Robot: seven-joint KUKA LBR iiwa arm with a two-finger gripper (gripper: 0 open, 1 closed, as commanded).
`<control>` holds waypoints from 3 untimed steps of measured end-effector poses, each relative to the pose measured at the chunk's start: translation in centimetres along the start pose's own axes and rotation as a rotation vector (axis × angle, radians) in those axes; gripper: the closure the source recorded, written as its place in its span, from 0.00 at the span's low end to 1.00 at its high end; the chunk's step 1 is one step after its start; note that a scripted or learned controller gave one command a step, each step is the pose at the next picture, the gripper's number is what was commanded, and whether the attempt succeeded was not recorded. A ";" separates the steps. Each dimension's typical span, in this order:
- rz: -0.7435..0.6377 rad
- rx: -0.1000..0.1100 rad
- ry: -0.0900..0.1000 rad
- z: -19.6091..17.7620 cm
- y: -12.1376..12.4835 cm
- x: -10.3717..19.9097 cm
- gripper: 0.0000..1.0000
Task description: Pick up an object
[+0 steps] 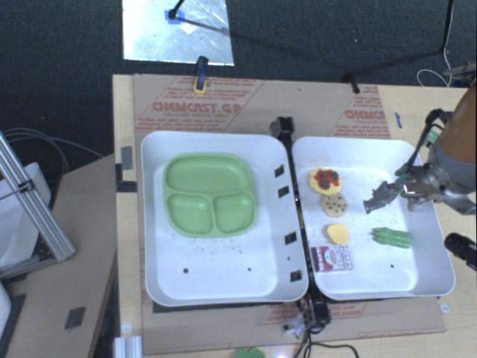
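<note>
Right bin [428,278] roomy along its far rim, end effector [378,198] above it, finger state unclear.

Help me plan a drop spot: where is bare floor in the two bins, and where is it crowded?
Left bin: bare strip in front of the green divided plate. Right bin: bare front right corner, below the green toy. Crowded: its left side, where pizza toy, cookie, yellow piece and packet line up.
</note>
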State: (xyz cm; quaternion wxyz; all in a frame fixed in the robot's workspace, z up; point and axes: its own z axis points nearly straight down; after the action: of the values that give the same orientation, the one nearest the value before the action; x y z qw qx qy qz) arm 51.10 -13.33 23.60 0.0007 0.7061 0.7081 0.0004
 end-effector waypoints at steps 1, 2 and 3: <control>-0.004 0.001 0.001 8.7 5.4 1.6 0.00; -0.004 -0.002 0.000 15.4 10.8 1.8 0.00; -0.002 -0.003 0.000 14.1 10.7 1.8 1.00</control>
State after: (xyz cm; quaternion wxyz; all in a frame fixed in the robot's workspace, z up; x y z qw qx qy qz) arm 61.80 -11.55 9.53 0.0015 0.7054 0.7088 0.0015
